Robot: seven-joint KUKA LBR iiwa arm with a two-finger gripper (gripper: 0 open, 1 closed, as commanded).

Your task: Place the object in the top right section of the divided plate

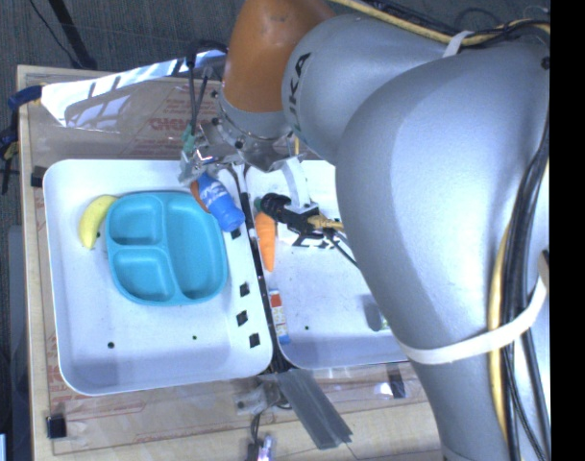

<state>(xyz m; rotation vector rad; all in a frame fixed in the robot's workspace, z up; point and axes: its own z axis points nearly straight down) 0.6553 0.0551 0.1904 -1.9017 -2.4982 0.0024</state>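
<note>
Blue bottle (218,203) sits tilted just under the gripper (207,166), apparently pinched between its fingers, at the top right rim of the divided plate (164,248); ease it left over that section, then release low.

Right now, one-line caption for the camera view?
Pincer over blue bottle at divided plate edge; banana left, carrot right.

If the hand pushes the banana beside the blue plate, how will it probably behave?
The banana is curved, so it would probably pivot rather than roll straight. It looks smooth, so it may slide on the white bin. The plate beside it may block it.
</note>
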